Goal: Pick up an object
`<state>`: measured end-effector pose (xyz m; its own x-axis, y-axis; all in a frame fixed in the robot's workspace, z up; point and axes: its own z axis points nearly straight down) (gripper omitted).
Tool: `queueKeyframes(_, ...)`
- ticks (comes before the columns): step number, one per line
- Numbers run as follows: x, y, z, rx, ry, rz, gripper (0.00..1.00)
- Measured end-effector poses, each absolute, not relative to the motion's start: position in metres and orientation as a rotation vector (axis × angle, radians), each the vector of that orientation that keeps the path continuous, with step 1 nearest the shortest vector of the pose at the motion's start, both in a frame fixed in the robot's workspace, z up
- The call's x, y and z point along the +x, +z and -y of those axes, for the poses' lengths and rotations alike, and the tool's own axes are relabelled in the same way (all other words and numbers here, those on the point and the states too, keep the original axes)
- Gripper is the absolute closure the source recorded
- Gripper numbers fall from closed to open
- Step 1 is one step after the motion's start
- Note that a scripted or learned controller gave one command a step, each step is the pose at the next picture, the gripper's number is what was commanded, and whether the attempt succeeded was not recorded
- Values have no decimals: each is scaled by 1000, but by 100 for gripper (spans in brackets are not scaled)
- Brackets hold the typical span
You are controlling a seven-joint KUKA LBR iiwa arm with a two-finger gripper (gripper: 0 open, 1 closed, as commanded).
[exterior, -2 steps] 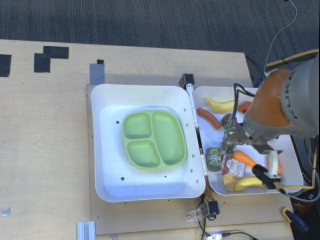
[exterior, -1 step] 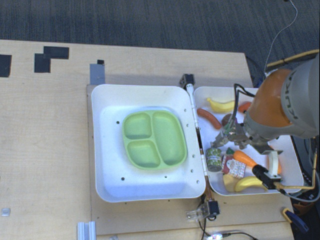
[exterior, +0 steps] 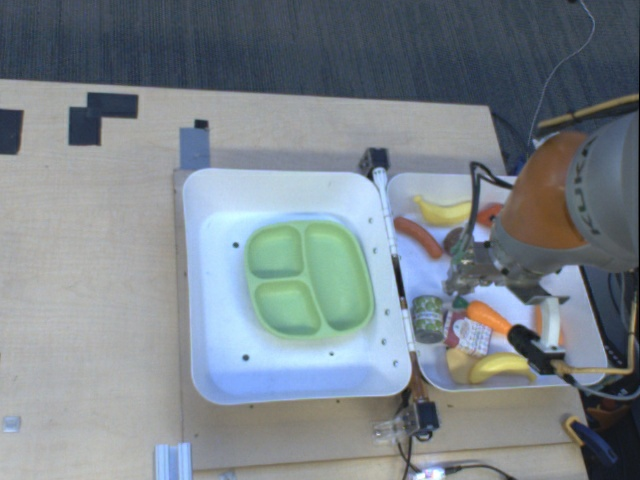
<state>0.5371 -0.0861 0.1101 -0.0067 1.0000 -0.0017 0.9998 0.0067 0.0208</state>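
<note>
No writing can be read on the small can with a green label or on the red-and-white packet. The left bin holds a green three-compartment tray. In the right bin lie a banana at the far side, a red sausage, a carrot, and a second banana near the front. The arm covers the bin's middle; the gripper sits low just above the can, and whether it is open or closed cannot be told

Glossy green plastic tray in a smooth white plastic bin on matt wooden bench.
</note>
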Motion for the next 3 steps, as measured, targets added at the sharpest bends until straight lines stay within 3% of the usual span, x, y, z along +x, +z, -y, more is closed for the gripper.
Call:
queueKeyframes(1, 537, 110, 86, 2203, 21, -2218, 0)
queueKeyframes(2, 539, 121, 85, 2198, 26, -2219, 100)
queueKeyframes(3, 539, 121, 85, 2198, 26, -2219, 0)
